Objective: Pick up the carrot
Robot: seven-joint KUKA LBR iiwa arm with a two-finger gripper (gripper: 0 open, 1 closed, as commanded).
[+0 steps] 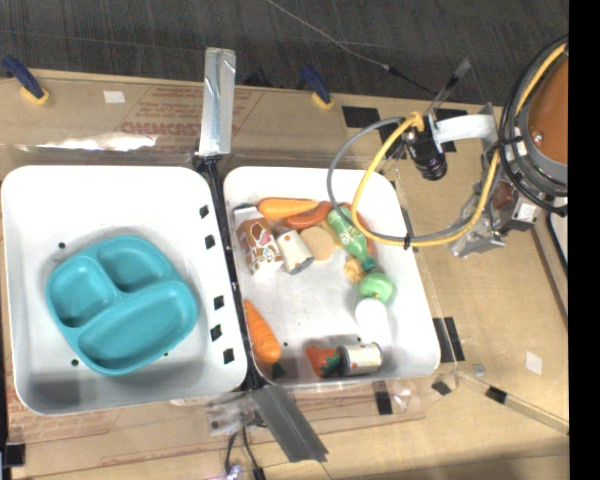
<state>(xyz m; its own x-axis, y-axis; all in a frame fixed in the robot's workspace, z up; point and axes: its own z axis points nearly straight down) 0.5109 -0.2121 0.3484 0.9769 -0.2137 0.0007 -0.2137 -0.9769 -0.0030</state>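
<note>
**Carrot tucked against the wall, tool parked off to the side**

The carrot (262, 336) is seen in the right bin (412, 268), lying along the bin's left wall near the front corner, tip pointed toward the back. That spot is judged to be the big hazard: with the wall touching one side of the carrot, little room is left for a grasp across it, and a descent placed slightly left could be stopped on the rim instead.

A second trap is spotted at the back of the same bin, where a long orange piece (292, 209) is lying. The same colour is shared, so the wrong target could easily be chosen. Close to the carrot's thick end, a small can (358, 357) and a red-and-green item (323, 359) are lying along the front wall, and they could be nudged by a wide approach.

A yellow cable (380, 183) is looped over the right bin's back right part, and it could be dragged across the items there as the arm is swung in.

Now the tool (485, 230): it is made out over the bench (500, 338), just right of the right bin and well apart from the carrot. Whether it is open or closed cannot be told at this angle. Nothing is seen to be gripped or touched by it.
</note>
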